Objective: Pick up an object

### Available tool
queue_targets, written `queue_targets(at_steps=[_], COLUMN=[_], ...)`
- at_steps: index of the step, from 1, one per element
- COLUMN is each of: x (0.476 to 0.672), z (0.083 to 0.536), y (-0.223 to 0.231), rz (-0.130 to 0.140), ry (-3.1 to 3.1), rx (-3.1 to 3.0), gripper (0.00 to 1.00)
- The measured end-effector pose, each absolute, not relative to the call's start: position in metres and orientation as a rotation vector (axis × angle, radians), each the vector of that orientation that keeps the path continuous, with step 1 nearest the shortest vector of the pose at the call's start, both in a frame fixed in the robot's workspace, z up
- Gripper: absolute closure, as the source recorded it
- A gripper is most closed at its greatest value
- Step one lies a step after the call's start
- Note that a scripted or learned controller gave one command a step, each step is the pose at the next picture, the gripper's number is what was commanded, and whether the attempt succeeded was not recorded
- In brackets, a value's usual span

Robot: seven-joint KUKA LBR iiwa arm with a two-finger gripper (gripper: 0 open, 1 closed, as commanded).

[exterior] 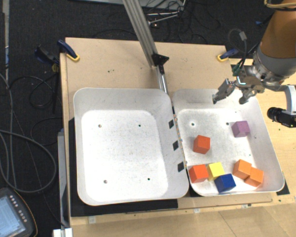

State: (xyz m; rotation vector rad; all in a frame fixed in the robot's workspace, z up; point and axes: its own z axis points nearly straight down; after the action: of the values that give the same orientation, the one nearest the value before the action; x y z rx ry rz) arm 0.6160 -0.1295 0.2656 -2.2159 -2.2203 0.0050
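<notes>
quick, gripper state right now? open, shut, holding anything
Gripper: open, fingers spread, nothing between them; it hangs over the far edge of the right bin, above the purple block.

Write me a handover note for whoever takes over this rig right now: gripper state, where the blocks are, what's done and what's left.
Gripper: open, holding nothing, raised above the back edge of the right bin.
Blocks, all in the right bin: purple block nearest the gripper; one orange block alone mid-bin; along the front, an orange block, yellow block and blue block bunched together; two more orange blocks at the front right.
Done: nothing picked.
Left: descend, grasp one block, lift. The purple one looks easiest, being isolated.
</notes>
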Motion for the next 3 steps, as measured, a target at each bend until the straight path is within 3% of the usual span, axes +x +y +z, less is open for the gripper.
queue_targets(at_steps=[1, 3], x=[0.617, 0.610], z=[0.269, 0.140], y=[-0.130, -0.128], rz=[0.001, 0.007], ry=[-2.224, -2.216], rx=[-2.218, -2.219], gripper=[0.00, 0.00])
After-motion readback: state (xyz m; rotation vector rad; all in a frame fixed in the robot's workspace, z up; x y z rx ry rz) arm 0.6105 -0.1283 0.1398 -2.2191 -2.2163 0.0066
